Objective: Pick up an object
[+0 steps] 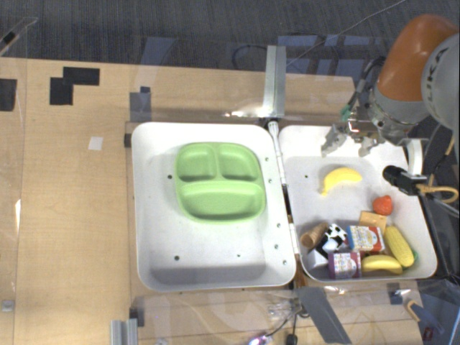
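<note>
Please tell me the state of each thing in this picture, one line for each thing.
end effector: open, holding nothing, above the right bin's far part
green tray: flat in the left bin, compartments bare
banana: lying alone in the right bin
orange ball: resting by the right wall
corn cob: lying among the near pile

Two white bins (154, 214); left holds a light green divided tray (218, 180). Right bin: yellow banana (339, 179), red-orange tomato (384, 205), yellow corn (399, 245), black-and-white patterned item (333, 234), purple can (344, 264). Arm (420, 60) grey with orange band. Bench (65, 214) light wood.
</note>
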Motion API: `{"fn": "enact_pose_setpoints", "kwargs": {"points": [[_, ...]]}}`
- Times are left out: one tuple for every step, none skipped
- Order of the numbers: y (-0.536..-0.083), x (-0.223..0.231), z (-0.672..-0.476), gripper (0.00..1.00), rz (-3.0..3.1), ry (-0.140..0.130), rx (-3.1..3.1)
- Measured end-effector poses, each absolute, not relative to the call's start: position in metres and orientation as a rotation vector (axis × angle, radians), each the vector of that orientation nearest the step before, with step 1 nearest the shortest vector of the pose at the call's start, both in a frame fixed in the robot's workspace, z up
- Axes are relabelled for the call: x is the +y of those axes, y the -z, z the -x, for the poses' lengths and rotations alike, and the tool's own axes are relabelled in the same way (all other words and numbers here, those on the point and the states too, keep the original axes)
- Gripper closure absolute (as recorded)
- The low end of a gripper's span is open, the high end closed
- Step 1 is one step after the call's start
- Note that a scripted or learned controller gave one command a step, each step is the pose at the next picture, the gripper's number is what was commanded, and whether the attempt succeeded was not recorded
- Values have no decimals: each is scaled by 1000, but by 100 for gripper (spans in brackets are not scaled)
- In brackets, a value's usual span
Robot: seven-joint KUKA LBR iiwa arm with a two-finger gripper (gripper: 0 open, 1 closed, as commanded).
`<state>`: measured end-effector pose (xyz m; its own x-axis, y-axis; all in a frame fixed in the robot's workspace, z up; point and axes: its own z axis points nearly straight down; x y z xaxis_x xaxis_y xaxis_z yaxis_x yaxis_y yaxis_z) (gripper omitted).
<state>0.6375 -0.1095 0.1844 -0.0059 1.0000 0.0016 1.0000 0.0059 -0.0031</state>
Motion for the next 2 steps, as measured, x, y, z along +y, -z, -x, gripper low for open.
{"fn": "enact_pose_setpoints", "kwargs": {"points": [[-94, -120, -629, 0, 2169, 1, -2272], [-91, -146, -568, 0, 1999, 15, -2441]]}}
